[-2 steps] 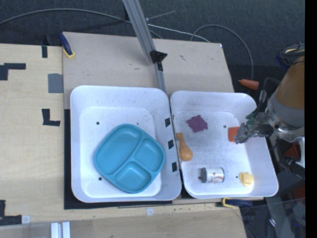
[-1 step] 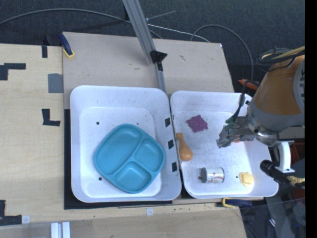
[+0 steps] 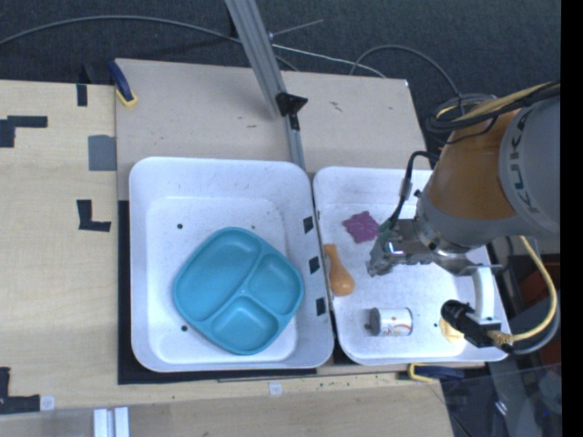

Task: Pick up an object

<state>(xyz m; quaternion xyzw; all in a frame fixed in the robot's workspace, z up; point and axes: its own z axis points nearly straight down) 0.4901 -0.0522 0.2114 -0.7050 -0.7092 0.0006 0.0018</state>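
Observation:
The right bin (image 3: 355, 185) holds a purple crumpled piece (image 3: 361, 226), an orange pear-shaped object (image 3: 339, 272) by its left wall, and a small white can with a dark end (image 3: 388, 320) lying on its side near the front. A yellow bit (image 3: 449, 330) sits at the front right, partly behind black arm hardware. My gripper (image 3: 382, 258) hangs over the middle of this bin, just right of the purple piece and above the can. Nothing shows between its fingers.
The left bin (image 3: 155, 185) carries a blue divided plate (image 3: 239, 289). A metal pole (image 3: 260, 39) slants down from the top to the bins' shared edge. The arm's orange and grey body (image 3: 487, 185) covers the right bin's right side.

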